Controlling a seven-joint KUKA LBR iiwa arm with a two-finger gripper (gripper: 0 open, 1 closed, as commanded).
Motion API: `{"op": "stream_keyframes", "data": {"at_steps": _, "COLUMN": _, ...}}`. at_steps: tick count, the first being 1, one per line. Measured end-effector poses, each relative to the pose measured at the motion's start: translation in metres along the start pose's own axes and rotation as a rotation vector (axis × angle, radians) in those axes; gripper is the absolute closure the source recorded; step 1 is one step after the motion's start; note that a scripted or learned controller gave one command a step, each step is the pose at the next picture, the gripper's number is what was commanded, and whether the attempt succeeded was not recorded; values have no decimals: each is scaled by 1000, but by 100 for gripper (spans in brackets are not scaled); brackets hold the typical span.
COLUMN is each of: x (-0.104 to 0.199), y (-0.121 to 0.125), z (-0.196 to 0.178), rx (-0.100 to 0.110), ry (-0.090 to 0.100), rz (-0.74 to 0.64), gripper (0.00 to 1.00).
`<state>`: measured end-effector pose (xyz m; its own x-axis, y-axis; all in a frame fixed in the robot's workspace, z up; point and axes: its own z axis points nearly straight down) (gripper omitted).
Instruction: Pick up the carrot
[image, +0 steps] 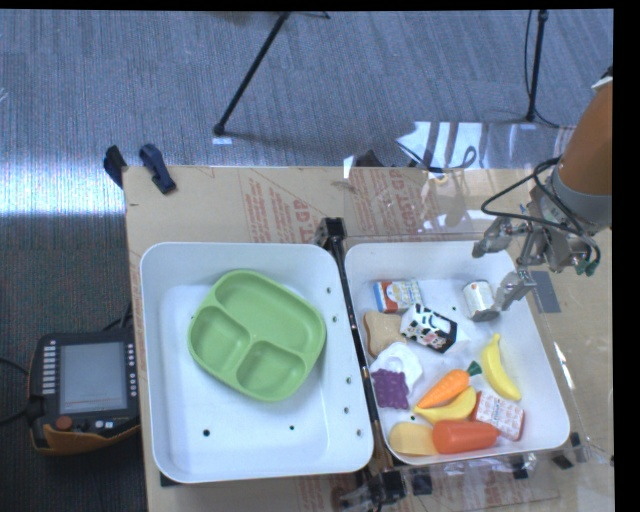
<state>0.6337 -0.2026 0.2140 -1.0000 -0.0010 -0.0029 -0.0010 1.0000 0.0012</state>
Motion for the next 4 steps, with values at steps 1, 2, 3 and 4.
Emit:
{"op": "stream_keyframes", "data": {"at_steps": 1, "x": 59, "y": 44, "z": 98, "rx": 4, "ry": -11, "rz": -170, "gripper": 0}}
{"op": "stream_keyframes", "data": {"at_steps": 2, "x": 101, "y": 85, "z": 104, "rx": -1, "ry": 1, "rz": -194, "gripper": 0}}
{"op": "stream_keyframes", "data": {"at_steps": 3, "x": 134, "y": 64, "z": 117, "rx": 14, "ry": -38, "rz": -558, "gripper": 0}}
{"op": "stream_keyframes", "data": {"at_steps": 4, "x": 136, "y": 67, "z": 110, "rx": 7, "ry": -23, "rz": -567, "gripper": 100}}
